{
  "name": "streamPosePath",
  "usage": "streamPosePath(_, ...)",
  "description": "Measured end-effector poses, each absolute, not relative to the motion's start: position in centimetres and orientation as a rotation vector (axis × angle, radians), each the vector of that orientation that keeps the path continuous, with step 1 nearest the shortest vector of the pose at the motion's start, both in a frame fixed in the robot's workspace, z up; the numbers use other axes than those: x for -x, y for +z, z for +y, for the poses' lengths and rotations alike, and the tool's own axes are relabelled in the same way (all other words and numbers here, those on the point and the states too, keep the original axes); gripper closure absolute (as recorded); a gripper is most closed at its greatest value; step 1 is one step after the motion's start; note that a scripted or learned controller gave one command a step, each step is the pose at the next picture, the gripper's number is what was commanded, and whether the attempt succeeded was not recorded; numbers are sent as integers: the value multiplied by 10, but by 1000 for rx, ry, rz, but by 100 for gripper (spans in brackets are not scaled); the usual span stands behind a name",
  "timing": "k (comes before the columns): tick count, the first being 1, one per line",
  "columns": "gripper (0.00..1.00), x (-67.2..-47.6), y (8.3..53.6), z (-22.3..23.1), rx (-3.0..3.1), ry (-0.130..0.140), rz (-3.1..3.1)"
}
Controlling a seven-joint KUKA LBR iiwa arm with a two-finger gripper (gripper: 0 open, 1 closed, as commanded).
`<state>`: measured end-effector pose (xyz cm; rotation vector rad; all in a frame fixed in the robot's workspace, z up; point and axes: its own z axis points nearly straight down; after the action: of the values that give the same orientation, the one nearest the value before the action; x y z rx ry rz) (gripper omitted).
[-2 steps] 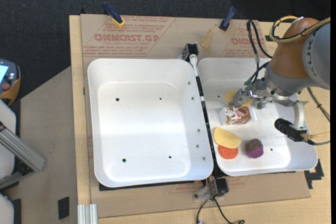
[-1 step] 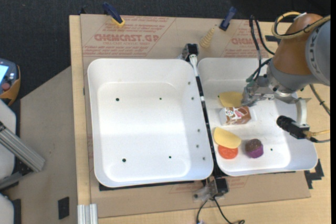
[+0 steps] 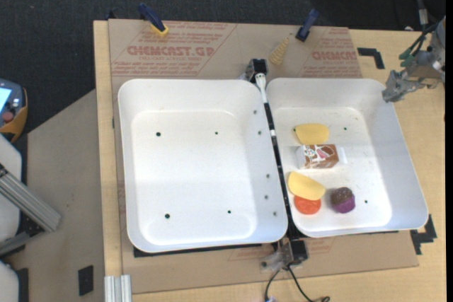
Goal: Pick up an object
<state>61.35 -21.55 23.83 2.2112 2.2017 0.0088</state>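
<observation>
Your gripper [image 3: 393, 90] sits at three o'clock, off the right bin [image 3: 396, 152]; I cannot tell its state. Move over the purple ball [image 3: 343, 199], then drop straight down.

Even, bright overhead light, soft shadows (mild glare on the white bins [image 3: 191, 92]), slightly grainy.

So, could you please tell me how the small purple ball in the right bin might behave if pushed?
The purple ball looks rounded, so it would likely roll. It sits apart from the orange piece, so little would stop it. Probably light, given its small size.
</observation>
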Motion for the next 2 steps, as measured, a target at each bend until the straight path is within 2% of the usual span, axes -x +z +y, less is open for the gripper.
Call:
streamPosePath(1,100,-625,259,-212,-2215,4,2217)
streamPosePath(2,100,-669,363,-175,-2204,14,2218)
